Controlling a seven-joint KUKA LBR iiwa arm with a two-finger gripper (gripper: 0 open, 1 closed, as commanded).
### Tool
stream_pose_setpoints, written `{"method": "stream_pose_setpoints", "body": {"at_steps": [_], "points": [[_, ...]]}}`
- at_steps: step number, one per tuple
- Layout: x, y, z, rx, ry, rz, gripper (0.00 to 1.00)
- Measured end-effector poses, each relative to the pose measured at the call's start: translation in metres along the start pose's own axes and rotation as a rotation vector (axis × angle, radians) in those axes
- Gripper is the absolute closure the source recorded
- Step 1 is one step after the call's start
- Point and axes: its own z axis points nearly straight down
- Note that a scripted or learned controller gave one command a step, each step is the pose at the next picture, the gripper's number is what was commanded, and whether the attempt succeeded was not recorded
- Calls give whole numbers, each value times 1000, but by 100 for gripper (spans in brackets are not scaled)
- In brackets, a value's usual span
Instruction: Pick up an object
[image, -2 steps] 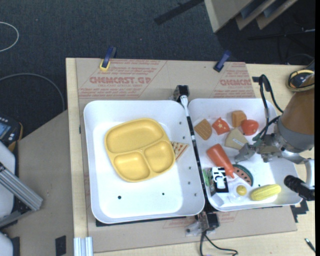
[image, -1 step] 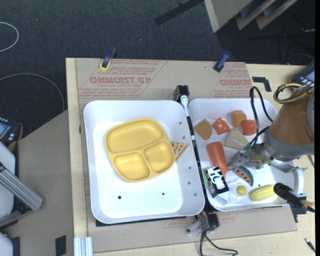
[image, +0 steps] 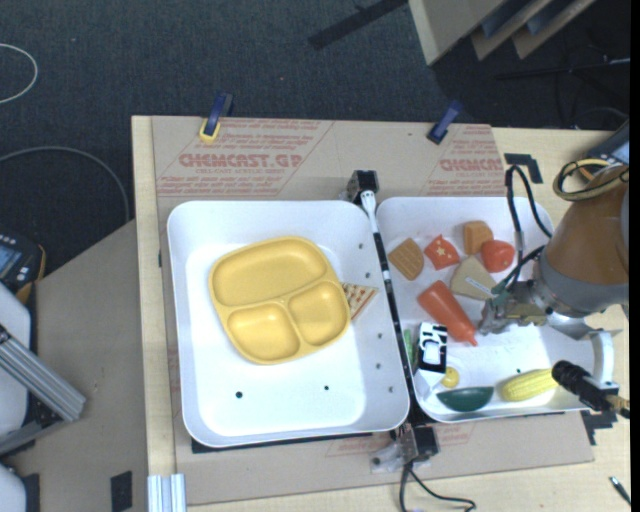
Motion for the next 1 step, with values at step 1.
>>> {"method": "stream_pose_setpoints", "body": {"at_steps": [1], "points": [[-1,0,-41,-2,-1,-2,100]]}}
